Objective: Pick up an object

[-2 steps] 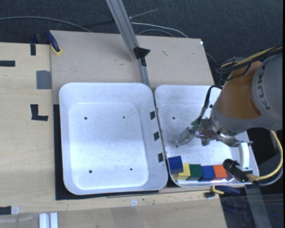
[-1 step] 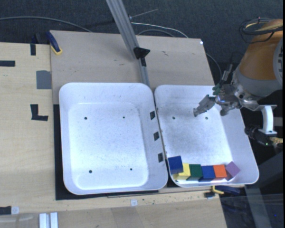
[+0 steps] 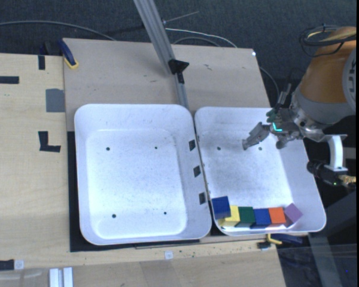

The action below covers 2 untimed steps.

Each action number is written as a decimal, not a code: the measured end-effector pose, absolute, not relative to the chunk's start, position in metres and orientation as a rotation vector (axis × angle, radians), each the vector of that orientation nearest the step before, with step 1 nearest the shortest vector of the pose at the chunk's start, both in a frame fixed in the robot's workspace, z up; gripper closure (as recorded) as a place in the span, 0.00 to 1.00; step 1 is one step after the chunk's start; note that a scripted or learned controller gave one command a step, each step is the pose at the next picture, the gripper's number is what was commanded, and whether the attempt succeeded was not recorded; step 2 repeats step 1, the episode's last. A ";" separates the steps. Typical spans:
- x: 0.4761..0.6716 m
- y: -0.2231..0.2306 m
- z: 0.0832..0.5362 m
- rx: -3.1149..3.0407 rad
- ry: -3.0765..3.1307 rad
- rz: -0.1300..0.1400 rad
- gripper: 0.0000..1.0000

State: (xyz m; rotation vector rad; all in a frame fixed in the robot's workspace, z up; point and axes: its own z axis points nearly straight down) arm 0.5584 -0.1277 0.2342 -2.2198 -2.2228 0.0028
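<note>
Bearing two white bins (image 3: 134,115), wooden bench (image 3: 125,70)

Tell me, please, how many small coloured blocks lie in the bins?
6, all along the near edge of the right bin: blue block, yellow block, green block, second blue block, orange block, purple block. More may hide behind them.

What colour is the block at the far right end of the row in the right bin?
Purple: the small purple block, seen in the camera view, beside the orange block.
</note>
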 end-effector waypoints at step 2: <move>0.510 -0.085 0.189 -2.212 -2.217 0.008 0.00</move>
